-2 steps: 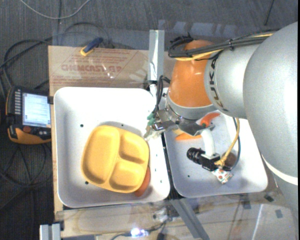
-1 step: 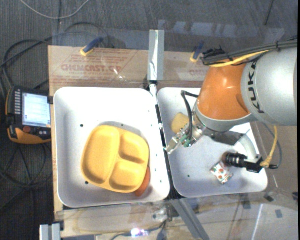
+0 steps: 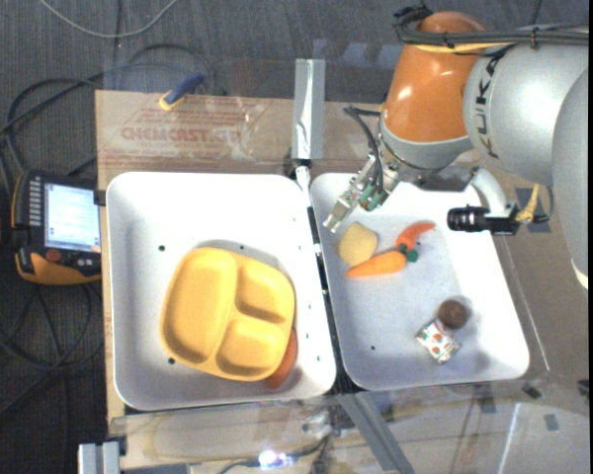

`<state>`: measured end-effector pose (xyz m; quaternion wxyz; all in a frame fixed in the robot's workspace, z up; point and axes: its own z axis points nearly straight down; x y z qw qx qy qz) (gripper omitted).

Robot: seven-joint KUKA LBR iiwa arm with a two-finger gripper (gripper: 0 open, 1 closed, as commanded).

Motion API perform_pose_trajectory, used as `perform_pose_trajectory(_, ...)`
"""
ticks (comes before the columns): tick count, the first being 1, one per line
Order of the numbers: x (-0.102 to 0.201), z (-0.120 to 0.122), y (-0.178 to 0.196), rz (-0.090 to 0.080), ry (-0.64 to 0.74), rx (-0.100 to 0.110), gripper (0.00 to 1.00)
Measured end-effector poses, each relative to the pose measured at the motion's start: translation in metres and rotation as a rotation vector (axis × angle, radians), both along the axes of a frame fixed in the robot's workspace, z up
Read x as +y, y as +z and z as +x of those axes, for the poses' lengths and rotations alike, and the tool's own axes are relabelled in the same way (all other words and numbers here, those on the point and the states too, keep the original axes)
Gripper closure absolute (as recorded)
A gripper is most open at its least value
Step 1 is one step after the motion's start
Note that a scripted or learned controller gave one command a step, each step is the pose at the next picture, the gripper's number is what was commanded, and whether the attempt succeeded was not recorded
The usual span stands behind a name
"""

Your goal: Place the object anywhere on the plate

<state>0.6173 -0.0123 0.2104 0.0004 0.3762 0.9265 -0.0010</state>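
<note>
My arm: I reach in from the right, grey with an orange band (image 3: 437, 77) above the wrist, over the far edge of the right bin (image 3: 494, 358).
My gripper (image 3: 352, 203): it hangs over the far left corner of the right bin, close to the wall between the 2 bins, just beyond the pale potato-shaped piece.
My jaws: they stand apart, with nothing between the 2 fingers.
Potato-shaped piece (image 3: 358, 244): pale yellow, lying on the floor of the right bin near my fingertips, apart from them as far as I can tell.
Carrot (image 3: 378, 263): orange with a small green top, lying just beside the pale piece on its near right side, touching or almost touching it.
Red-orange piece (image 3: 415, 233): small and curved, just beyond the carrot's green end.
Brown round piece (image 3: 455, 312): nearer in the right bin, well apart from the carrot.
Small patterned box (image 3: 437, 343): white with red and green marks, just beside the brown piece on its near side.
Plate (image 3: 229, 311): yellow, with 3 compartments, lying in the left bin (image 3: 138, 225), with nothing in any compartment.
Orange object (image 3: 285, 360): it peeks out from under the plate's near right edge; I cannot tell what it is.
Handheld screen (image 3: 59, 225): off the bench to the left, among cables.
</note>
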Motion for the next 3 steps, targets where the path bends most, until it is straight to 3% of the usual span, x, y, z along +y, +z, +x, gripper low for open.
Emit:
perform_pose_trajectory(1,0.016,-0.012,0.027,0.002,0.294,-0.001,1.0)
perform_pose_trajectory(2,0.054,-0.019,0.023,0.001,0.46,0.0,1.0)
perform_pose_trajectory(3,-0.002,-0.036,0.029,0.0,0.619,-0.001,1.0)
